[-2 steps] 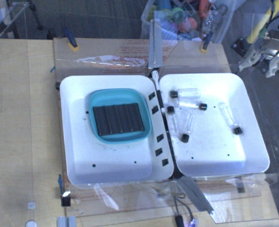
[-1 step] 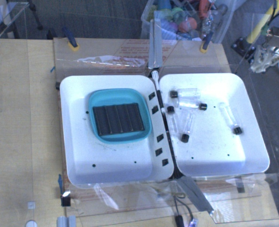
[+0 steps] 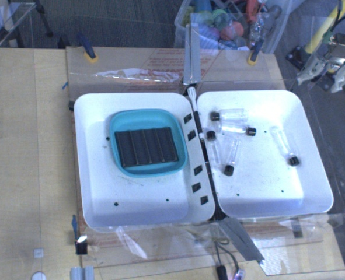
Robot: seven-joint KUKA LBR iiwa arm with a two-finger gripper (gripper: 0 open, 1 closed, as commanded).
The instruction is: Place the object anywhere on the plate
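**Vials waiting in the right bin, plate sitting in the left**

Resting side by side on the pale wooden surface (image 3: 26, 156): the left bin (image 3: 90, 174) and the right bin (image 3: 312, 179), with their inner rims touching along a seam marked by a row of small black tabs (image 3: 197, 153).

Lying near the middle of the left bin: a teal plate (image 3: 117, 156), rounded at the corners, carrying a dark ribbed insert (image 3: 146, 146) that is covering most of its floor.

Lying flat in the right bin, well apart from the plate: five clear vials with black caps. Clustering toward the seam side: the upper vial (image 3: 230, 115), a second vial (image 3: 236, 129) just below it, a third vial (image 3: 214, 149) closest to the seam, and a fourth vial (image 3: 230, 156) just beside the third. Lying alone toward the bin's right side, angled: the fifth vial (image 3: 283, 146), cap pointing down and right.

Standing beyond the bins at the top: a clear tote (image 3: 230, 10) holding colourful items.
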